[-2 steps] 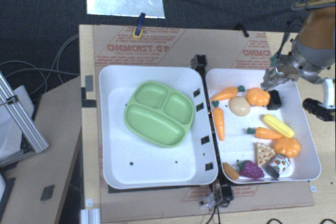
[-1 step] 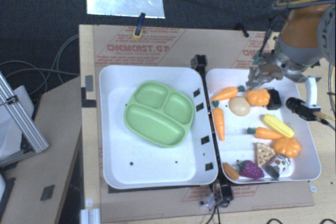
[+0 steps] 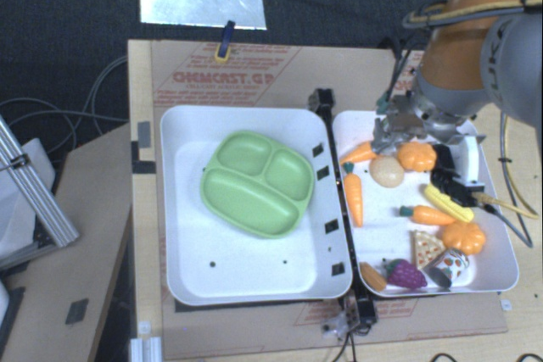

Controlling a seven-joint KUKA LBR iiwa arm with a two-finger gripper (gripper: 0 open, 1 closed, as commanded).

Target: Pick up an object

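Nearest the camera, along the front wall of the right bin (image 3: 509, 267), lie a bunch of purple grapes (image 3: 406, 274), a pizza slice (image 3: 426, 248) and a dark-and-white piece I cannot identify (image 3: 450, 267), with a small orange squash-like toy (image 3: 465, 238) just behind them. Further back in that bin come a short carrot (image 3: 430, 215), a yellow banana-like piece (image 3: 447, 203), and a long carrot (image 3: 353, 199) lying along the divider. Behind those sit a pale round ball (image 3: 387, 172), an orange fruit (image 3: 417, 156) and another carrot (image 3: 357, 153) near the back-left corner.

The left bin (image 3: 182, 267) holds one thing: a green divided plate (image 3: 257, 182), lying flat, its compartments bare.

My gripper (image 3: 392, 134) hangs over the far part of the right bin, just above the pale ball and the back carrot. From this angle the wrist body hides the fingertips, so I cannot tell how they stand, and nothing shows between them.

As for the job, I judge it not yet done: every toy appears to rest on the bin floor, none lifted. What remains is the whole grasp: descend, close on something, most likely the ball or the carrot beneath me, and raise it clear. The crowding there could spoil the grip.
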